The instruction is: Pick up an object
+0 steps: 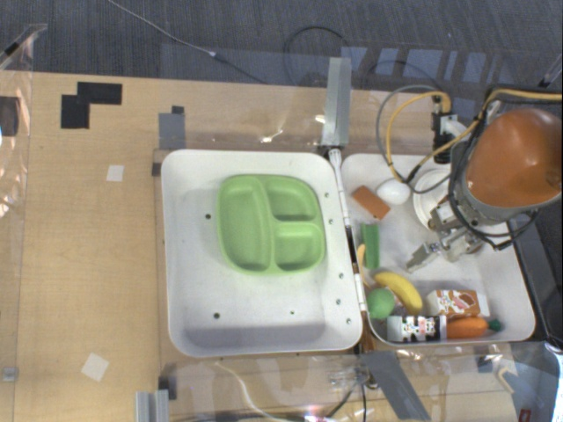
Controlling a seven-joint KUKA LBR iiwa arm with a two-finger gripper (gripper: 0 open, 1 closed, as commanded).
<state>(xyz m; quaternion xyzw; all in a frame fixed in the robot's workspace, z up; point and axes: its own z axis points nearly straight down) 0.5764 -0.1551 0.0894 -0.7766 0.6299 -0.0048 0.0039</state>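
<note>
White right bin (pixel 524 316) is holding the banana (pixel 400 289); the fingers (pixel 424 257) are hovering just above it, spread and grasping nothing. You are watching the approach step; next, you should be lowering and closing.

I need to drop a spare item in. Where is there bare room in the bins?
Left white bin: bare floor all round the green divided plate, widest along its near edge. Right white bin: crowded near edge with yellow banana, orange carrot, juice carton.
</note>
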